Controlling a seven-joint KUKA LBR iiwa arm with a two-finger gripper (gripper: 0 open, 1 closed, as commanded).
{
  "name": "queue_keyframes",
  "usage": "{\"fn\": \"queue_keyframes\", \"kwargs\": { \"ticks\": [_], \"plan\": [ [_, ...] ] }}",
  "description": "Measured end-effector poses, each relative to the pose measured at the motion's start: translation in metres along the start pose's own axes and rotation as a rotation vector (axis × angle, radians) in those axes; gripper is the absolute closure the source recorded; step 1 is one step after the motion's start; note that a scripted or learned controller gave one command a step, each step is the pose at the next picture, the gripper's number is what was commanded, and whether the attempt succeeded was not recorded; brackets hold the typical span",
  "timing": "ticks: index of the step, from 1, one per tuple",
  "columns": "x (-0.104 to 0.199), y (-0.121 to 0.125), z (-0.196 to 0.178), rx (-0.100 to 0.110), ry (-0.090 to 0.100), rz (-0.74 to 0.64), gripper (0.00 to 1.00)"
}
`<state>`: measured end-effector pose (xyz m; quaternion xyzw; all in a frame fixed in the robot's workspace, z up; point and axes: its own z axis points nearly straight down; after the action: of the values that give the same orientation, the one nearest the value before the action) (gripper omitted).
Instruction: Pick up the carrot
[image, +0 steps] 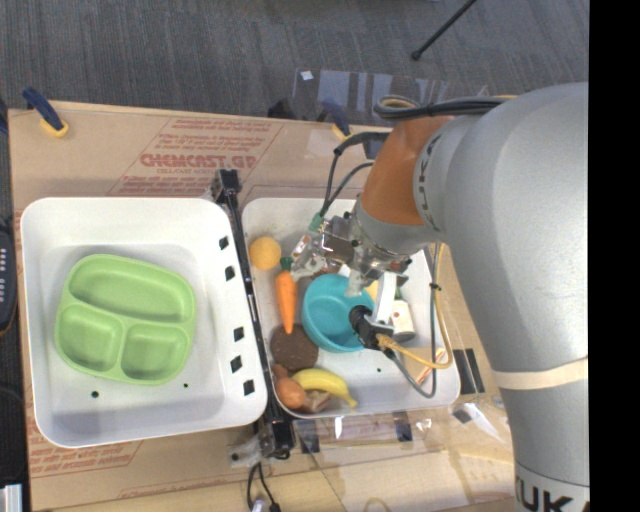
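Left bin (40, 300): holds a green divided plate (125, 317), well apart from the task's object. Right bin (262, 215): the carrot (286, 300) lies lengthwise near this bin's left wall, green-tipped end uppermost, with a yellow ball (265, 252) just above it, a brown round item (294, 348) touching or nearly touching its lower tip, and a blue bowl (332, 312) just to its right. A banana (325, 383) lies below the brown item. The gripper (322, 250) hangs above and to the right of the carrot's top end; whether it is open or closed cannot be told, and nothing is visibly held. Judged handling: a light, rigid toy carrot, smooth and tapered, likely to slip if pinched at the tip. The thicker upper-middle section, grasped across its width, offers the best hold, though bowl and wall crowd either side.
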<state>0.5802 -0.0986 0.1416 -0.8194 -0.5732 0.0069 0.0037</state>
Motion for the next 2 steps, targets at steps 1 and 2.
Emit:
{"fn": "queue_keyframes", "kwargs": {
  "ticks": [1,2],
  "plan": [
    [-0.0105,-0.0155,0.0523,0.003,0.009,0.477,0.00],
    [-0.0111,-0.0162,0.0445,0.014,0.005,0.466,1.00]
  ]
}}
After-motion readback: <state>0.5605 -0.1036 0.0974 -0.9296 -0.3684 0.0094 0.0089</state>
